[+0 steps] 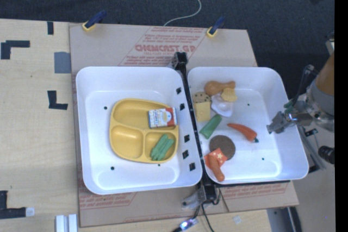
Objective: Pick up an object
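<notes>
Camera view: the gripper (276,125) hangs over the right rim of the right bin (272,80), and whether it is clenched or released cannot be told. Nothing shows held. In that bin, along its left side, lie a chicken drumstick (216,86), a cheese wedge (202,111), a green pepper piece (210,126), a brown cookie (222,145) and a red chili pepper (242,131). The left bin (89,80) holds a yellow divided plate (126,130) bearing a small carton (161,117) and green beans (162,146).
</notes>
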You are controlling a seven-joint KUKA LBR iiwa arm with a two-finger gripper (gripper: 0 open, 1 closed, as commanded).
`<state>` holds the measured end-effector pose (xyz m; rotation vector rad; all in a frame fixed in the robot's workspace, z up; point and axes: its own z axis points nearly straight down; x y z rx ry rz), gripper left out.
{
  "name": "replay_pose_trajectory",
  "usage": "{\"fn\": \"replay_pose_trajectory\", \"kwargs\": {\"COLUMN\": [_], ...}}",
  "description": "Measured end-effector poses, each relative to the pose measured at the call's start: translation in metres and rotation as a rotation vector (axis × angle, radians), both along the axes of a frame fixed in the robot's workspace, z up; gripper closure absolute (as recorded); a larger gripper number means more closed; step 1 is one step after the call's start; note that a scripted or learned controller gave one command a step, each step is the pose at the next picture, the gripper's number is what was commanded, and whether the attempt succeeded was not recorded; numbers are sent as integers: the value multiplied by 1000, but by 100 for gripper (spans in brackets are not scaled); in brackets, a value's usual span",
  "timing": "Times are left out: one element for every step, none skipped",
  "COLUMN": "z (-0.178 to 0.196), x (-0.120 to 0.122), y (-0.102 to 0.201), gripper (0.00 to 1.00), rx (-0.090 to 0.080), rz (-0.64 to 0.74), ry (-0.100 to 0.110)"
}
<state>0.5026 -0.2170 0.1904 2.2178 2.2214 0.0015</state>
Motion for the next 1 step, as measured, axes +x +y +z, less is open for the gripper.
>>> {"fn": "replay_pose_trajectory", "kwargs": {"z": [36], "x": [1], "y": [0], "gripper": [100], "rx": [0], "rz": [0], "ry": [0]}}
